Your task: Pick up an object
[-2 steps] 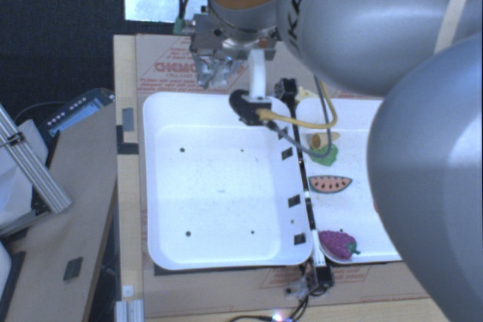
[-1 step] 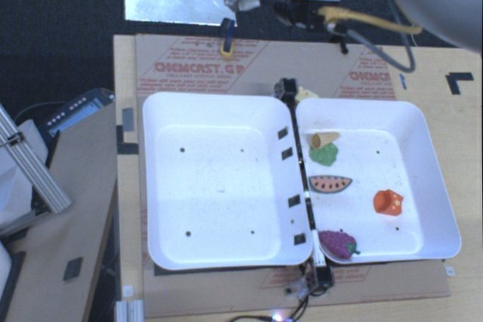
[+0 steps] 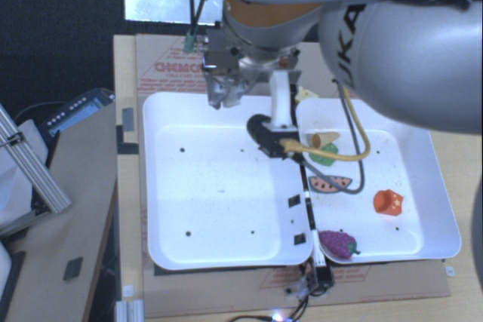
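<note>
My gripper (image 3: 221, 93) hangs over the back rim of the left white bin (image 3: 219, 200), near that bin's far right corner. Nothing shows in its grasp. The right bin (image 3: 411, 162) holds the loose objects: a tan cone (image 3: 326, 139), a green piece (image 3: 326, 155) just under it, a watermelon slice (image 3: 330, 183), an orange-red piece (image 3: 388, 202) and a purple bunch of grapes (image 3: 337, 243) at the front left corner. A pale yellow piece (image 3: 306, 94) peeks out at the back rim. All of these lie to the right of the gripper.
The big grey arm covers the right bin's back right part. A yellow cable (image 3: 355, 154) loops low over the right bin's left half. A cardboard sheet (image 3: 162, 68) lies under both bins. A slanted metal rail (image 3: 30, 170) stands far left.
</note>
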### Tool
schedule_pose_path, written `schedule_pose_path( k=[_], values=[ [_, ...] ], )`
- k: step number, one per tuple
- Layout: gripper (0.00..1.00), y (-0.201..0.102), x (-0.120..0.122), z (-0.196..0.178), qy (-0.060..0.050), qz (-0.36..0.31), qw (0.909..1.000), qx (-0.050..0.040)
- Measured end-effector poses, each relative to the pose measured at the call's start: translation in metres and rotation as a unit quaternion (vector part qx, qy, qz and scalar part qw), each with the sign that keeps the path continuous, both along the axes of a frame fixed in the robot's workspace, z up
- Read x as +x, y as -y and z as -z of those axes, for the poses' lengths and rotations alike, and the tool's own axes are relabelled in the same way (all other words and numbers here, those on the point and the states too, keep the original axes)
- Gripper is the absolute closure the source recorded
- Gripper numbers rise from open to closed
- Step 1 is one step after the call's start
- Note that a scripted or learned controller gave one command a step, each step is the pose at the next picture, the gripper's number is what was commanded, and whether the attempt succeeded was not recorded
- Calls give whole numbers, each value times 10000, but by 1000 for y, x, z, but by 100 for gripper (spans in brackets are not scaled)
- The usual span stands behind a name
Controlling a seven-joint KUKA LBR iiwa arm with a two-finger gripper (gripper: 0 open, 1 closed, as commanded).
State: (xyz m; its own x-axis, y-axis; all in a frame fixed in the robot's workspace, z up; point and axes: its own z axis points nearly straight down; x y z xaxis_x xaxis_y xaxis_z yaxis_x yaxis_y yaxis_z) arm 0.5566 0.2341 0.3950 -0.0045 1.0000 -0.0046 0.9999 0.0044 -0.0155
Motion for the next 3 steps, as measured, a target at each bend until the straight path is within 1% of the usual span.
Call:
schedule_pose_path(
  k=[1,2,3],
  values=[
    [100,0,27,-15,96,16,9999,27],
    [100,0,14,59,47,20,10000,12],
    [100,0,-14,-136,169,-9,9998,70]
  ],
)
